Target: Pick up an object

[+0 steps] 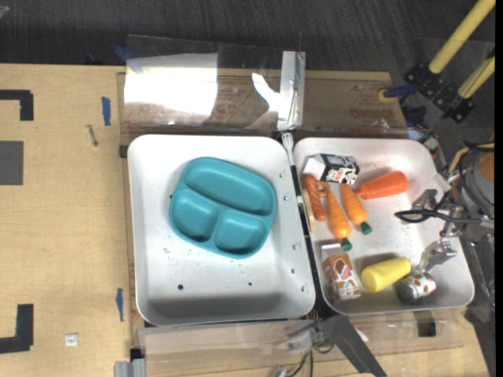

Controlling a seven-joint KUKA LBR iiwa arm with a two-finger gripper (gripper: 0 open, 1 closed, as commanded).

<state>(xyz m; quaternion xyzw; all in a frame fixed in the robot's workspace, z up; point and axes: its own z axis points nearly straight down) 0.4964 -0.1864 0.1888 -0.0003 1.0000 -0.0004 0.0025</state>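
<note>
The right white bin [448, 298] holds several small items. At its back are a black-and-white carton [333, 167] and an orange bottle-shaped toy [383, 184]. Toy carrots [339, 215] lie at its left, and a yellow piece [385, 273], a small printed box [340, 276] and a round can-like item [415, 287] sit near the front. My gripper [419, 236] hangs over the bin's right side, open, with bare bin floor between its fingers. One fingertip [402, 214] is dark, and the lower one [432, 258] is just above the can-like item.
The left bin [149, 171] holds a teal divided plate [222, 206]. The arm's wrist [481, 191] comes in over the right bin's right wall. A clear plastic sheet [204, 93] stands behind the bins, and yellow-and-black stand legs [460, 34] are at the far right.
</note>
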